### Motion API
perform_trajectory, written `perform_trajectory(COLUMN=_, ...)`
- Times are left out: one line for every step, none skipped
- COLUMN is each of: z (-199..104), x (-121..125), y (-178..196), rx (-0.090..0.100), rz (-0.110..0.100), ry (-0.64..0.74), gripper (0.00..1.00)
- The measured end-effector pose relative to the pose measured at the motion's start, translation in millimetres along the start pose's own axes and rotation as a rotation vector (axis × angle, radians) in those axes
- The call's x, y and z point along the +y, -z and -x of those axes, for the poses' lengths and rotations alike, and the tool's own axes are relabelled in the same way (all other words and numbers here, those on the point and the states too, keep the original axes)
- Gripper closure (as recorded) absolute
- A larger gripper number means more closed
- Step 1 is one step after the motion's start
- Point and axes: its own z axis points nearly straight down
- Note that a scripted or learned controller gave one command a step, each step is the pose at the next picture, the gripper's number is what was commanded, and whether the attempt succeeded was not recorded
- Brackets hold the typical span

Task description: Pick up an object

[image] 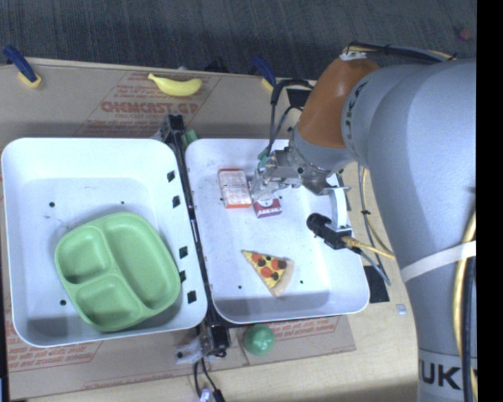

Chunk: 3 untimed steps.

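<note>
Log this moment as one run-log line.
arm: over right bin | claw: down at small red box beside carton | pizza slice: untouched | green tray: left bin

cardboard sheet [142, 107]: "CHEMCAST GP" in red; arm [440, 224]: "UK" in black, cut off at frame edge

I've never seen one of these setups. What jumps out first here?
The big grey arm with its orange band fills the right side, its gripper low over the right bin beside a small red-and-white box. A toy pizza slice lies nearer the front, and a green divided plate sits in the left bin.
</note>
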Motion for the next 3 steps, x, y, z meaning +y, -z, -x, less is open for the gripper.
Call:
perform_trajectory(z=12.9, x=4.6, y=125.6, rx=-0.002, rz=0.005, ry=-0.001, gripper=1.0)
perform_trajectory(z=12.3, x=3.6, y=123.3, rx=0.0, rz=0.0, ry=-0.001, gripper=0.0)
perform_trajectory(z=9.1, x=16.1, y=259.3, rx=-0.003, rz=0.008, ry=-0.001, gripper=0.0)
